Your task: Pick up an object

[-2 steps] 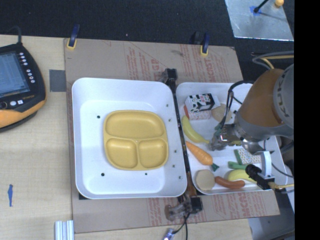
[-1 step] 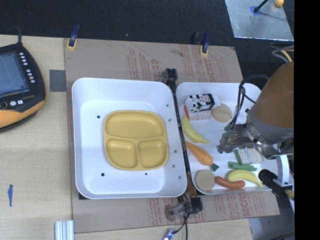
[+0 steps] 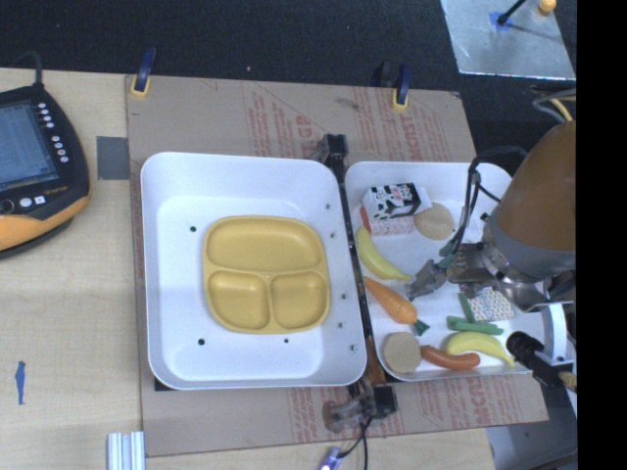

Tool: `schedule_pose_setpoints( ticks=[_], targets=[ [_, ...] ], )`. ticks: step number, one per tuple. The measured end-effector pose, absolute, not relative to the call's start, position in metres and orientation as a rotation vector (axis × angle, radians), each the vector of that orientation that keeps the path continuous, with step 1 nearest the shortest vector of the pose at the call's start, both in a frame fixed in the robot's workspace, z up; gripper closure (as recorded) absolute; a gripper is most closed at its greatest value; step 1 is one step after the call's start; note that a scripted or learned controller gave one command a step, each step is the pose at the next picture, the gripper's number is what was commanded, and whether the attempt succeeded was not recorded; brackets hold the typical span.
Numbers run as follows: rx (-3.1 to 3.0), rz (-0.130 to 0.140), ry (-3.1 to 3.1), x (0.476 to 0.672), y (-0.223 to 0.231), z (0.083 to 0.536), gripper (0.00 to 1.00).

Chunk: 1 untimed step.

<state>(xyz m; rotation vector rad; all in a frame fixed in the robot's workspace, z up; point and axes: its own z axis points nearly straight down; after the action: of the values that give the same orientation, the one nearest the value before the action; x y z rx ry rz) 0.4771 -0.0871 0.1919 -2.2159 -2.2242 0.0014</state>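
The right bin (image 3: pixel 431 172) holds several toy foods. A cow-patterned carton (image 3: pixel 392 205) and a tan round piece (image 3: pixel 434 222) lie at its back. Along its left side lie a yellow banana (image 3: pixel 376 257) and an orange carrot (image 3: pixel 391 302). At the front sit a tan disc (image 3: pixel 400 352), a red sausage (image 3: pixel 450 359), a second banana (image 3: pixel 478 344) and a green piece (image 3: pixel 472 325). A checkered packet (image 3: pixel 488 306) lies at the right. My gripper (image 3: pixel 428 281) is low over the bin's middle, just right of the carrot and banana, and nothing is visibly held.
The left bin (image 3: pixel 176 262) holds a yellow divided plate (image 3: pixel 266 270). A pendant with a screen (image 3: pixel 34 169) lies on the bench at far left. The arm's grey and orange body (image 3: pixel 537 209) covers the right bin's right side. Clamps (image 3: pixel 334 148) sit between the bins.
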Motion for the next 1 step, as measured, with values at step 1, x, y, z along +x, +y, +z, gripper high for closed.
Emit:
schedule_pose_setpoints(
  ticks=[1],
  targets=[
    [-2.213,0.006,-2.225,0.5037,-0.0932,0.1019,0.0]
  ],
)
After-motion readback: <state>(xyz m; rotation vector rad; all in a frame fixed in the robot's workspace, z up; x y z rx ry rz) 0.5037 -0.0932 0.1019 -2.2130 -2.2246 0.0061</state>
